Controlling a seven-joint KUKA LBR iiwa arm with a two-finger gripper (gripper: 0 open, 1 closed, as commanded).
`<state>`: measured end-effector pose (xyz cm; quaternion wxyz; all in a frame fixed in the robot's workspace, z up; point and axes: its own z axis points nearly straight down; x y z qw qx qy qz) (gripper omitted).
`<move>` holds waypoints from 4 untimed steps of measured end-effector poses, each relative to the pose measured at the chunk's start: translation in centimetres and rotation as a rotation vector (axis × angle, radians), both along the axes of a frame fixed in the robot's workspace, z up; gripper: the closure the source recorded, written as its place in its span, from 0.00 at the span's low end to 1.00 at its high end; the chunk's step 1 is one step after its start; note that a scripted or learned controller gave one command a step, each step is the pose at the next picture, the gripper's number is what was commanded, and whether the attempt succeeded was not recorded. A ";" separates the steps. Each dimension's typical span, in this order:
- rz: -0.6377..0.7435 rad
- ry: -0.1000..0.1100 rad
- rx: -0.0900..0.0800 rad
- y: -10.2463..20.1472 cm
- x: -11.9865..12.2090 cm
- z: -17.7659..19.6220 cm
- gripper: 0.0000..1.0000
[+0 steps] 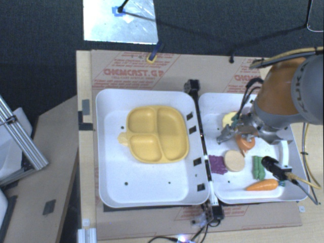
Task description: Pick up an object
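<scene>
Hovering low in the right white bin (291, 135), the gripper (238, 131) sits spread and grasping nothing, poised over a small orange rounded toy (246, 143) at its five o'clock, likely the pick target

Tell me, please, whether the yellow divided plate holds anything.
Empty: the yellow divided plate in the left bin shows bare compartments.

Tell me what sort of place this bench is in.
Probably a robotics lab test bench: a robot arm reaches over two white bins, one holding toy food such as a carrot, the other a yellow divided plate.
</scene>
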<state>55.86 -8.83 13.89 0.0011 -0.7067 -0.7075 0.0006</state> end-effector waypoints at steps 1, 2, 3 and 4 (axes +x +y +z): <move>0.002 -0.013 -0.002 0.0 0.3 -2.7 0.00; 0.001 -0.008 -0.001 0.0 0.2 -2.1 1.00; 0.002 -0.005 -0.001 0.2 -0.1 2.3 1.00; 0.003 -0.010 -0.002 0.0 0.2 8.7 1.00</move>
